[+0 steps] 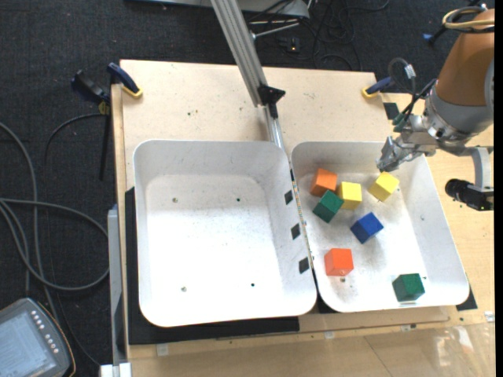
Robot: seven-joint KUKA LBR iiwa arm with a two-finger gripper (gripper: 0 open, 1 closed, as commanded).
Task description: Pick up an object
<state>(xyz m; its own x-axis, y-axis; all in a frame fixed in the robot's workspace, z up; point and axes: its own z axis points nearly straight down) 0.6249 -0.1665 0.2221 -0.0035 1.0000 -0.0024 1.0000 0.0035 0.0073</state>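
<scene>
From the overhead camera view, I have the arm coming in from the right, its gripper (391,159) hanging low over the far part of the right bin (440,234). I read that as a descent lined up for a grab, since the tip sits just above and to the far side of the yellow cube (385,186). The picture is too coarse around the tip for me to make out the state of the tool, so I cannot tell it. Nothing is visibly caught at the tip.

All the cubes lie loose in the right bin, which is why the arm works on that side. The yellow cube is the nearest candidate, just beside the gripper and slightly nearer to me. Left of it sits a second yellow cube (350,192), touching or almost touching an orange cube (324,182) and a dark green cube (328,206); that cluster would be awkward to enter. The blue cube (366,226) lies apart toward the middle, another orange cube (339,261) nearer the front, and a green cube (408,287) by the near rim.

The left bin (149,210) lies well away from the gripper.

My judgement: the lone yellow cube is the target, and a short drop would reach it.
</scene>
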